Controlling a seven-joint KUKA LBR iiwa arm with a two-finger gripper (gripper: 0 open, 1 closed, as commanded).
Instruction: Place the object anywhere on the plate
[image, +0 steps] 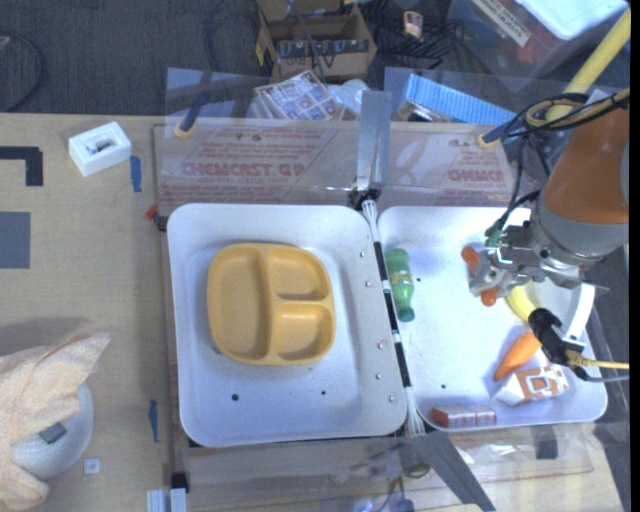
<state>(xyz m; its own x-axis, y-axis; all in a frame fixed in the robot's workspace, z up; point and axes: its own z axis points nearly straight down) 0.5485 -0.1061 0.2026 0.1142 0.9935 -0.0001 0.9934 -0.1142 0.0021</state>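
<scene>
A yellow divided plate (270, 302) lies in the left bin (200, 400). In the right bin (445, 350), my gripper (488, 274) hangs low over the upper right part, under the grey wrist. Small orange pieces (470, 256) show right beside it, one above and one below. I cannot tell whether any of them is held. A green bottle (400, 283) lies along the right bin's left wall. An orange carrot (519, 352) lies below the gripper, and a yellow banana-like piece (520, 302) is partly hidden by the arm.
A white and orange carton (540, 384) sits at the right bin's lower right and a red-brown bar (463, 415) lies at its front edge. A black and yellow cable (560, 345) hangs from the arm. A cloth (45, 375) and a white box (99, 147) lie on the bench at left.
</scene>
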